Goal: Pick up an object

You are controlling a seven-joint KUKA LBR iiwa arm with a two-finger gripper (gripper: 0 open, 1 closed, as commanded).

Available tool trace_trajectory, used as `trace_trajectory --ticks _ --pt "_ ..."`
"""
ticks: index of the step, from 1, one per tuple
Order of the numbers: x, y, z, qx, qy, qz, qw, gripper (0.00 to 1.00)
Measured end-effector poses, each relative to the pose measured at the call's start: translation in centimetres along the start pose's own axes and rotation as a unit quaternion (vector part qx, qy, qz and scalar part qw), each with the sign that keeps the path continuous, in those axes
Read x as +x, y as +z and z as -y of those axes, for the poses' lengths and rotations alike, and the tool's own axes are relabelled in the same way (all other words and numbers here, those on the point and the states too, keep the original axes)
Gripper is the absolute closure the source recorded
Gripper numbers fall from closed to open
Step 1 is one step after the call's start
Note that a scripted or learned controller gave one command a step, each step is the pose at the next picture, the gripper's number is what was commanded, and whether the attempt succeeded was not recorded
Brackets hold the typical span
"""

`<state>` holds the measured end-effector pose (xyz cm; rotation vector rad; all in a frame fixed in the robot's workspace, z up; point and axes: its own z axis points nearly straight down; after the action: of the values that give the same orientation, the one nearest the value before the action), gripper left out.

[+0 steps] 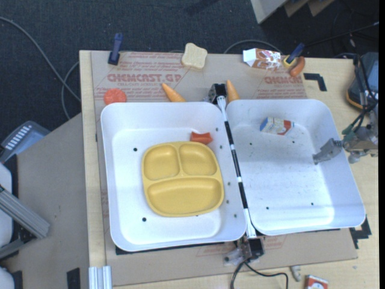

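Upper middle of the right bin (pixel 337 179): a small carton (pixel 276 125) lies flat, free to be taken.
We see its long axis run left-right, blue end left, red end right. At the bin's right rim the gripper (pixel 325 152) sits near, apart from it; we cannot tell its fingers' spread, and nothing shows between them. Left, a yellow plate (pixel 182 179) fills its bin.

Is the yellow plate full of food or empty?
Empty. The yellow plate lies flat in the left bin, and all three sections show bare yellow.
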<state>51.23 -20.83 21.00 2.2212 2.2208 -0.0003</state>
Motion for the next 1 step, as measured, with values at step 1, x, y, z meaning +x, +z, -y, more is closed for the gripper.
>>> trace_trajectory --ticks 1 --pt "7.02 8.28 -5.59 0.001 -0.001 -0.001 1.0000 0.00"
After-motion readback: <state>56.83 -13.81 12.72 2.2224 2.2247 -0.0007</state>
